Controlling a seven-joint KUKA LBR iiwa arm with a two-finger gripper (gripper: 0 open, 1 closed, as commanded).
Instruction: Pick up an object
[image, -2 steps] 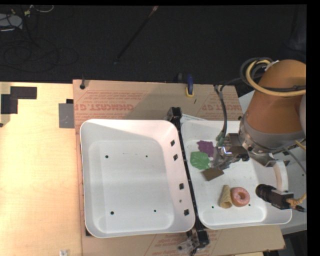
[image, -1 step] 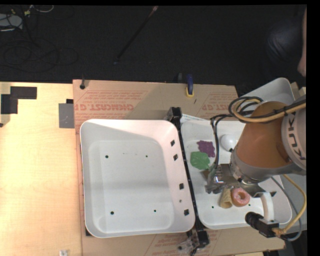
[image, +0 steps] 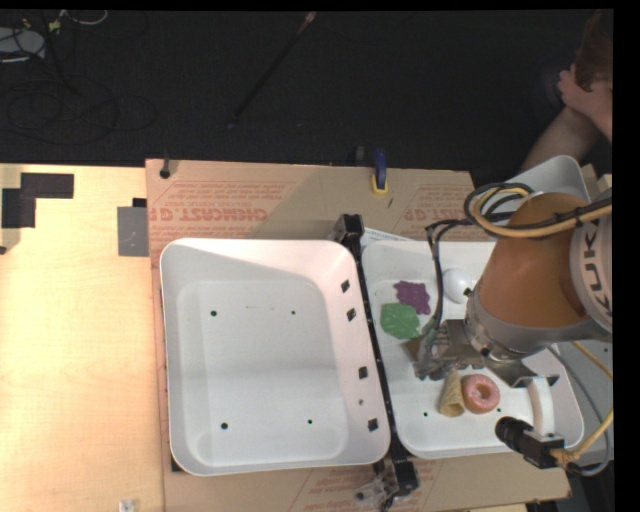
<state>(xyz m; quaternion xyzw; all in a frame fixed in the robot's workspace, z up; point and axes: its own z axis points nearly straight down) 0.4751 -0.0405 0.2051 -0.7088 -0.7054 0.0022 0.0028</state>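
The wooden bench (image: 70, 350) carried a sheet of printed cardboard (image: 250, 205), and on it the two white bins sat side by side, their inner rims touching. The left bin (image: 175, 300) lay in full view. Much of the right bin (image: 415, 425) was covered by the arm (image: 535, 270), whose broad orange band hid the bin's far right side and whatever lay under it. From where I stood the gripper (image: 432, 355) was a dark tangle low in the right bin, below the wrist; I could not tell whether it was open or closed, nor whether it had hold of anything. It sat just beside a green lump (image: 399, 320), perhaps touching its lower right edge. A purple piece (image: 411, 294) lay just above the green one. Nearer the front, a pink ring (image: 481, 394) rested against a tan cone (image: 453, 393), both close under the wrist. A small white ball (image: 455, 287) peeked out, half hidden by the arm.
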